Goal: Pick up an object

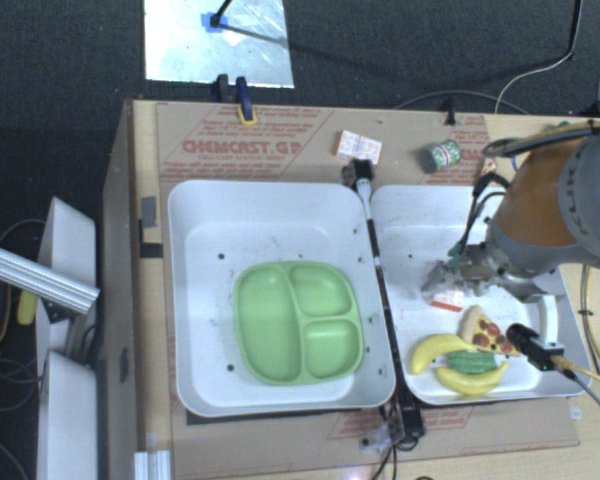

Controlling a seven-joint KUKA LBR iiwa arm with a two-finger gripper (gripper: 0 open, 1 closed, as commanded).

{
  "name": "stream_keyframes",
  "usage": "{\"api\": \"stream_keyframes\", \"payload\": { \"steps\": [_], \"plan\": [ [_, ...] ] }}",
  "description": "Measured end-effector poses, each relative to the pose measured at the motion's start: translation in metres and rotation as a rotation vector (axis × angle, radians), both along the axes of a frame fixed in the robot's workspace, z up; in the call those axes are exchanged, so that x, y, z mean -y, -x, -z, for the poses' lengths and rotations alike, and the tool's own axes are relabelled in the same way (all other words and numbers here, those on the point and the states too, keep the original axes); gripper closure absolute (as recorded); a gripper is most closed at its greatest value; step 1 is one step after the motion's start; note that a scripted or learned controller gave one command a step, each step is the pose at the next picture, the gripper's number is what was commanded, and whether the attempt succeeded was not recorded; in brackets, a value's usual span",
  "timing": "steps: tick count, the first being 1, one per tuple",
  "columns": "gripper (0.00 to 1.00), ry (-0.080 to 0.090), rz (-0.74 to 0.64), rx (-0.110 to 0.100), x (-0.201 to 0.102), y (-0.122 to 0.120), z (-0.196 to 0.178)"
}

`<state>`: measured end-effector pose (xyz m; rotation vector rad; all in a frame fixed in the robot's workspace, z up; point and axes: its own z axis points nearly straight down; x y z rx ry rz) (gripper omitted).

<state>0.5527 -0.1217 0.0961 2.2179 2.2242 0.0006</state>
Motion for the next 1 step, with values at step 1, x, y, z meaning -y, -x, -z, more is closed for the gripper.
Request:
{"api": "stream_keyframes", "payload": {
  "steps": [1],
  "plan": [
    [0.00,0.001,0.003,0.000,0.0398,0.0527,0.0119]
  ]
}}
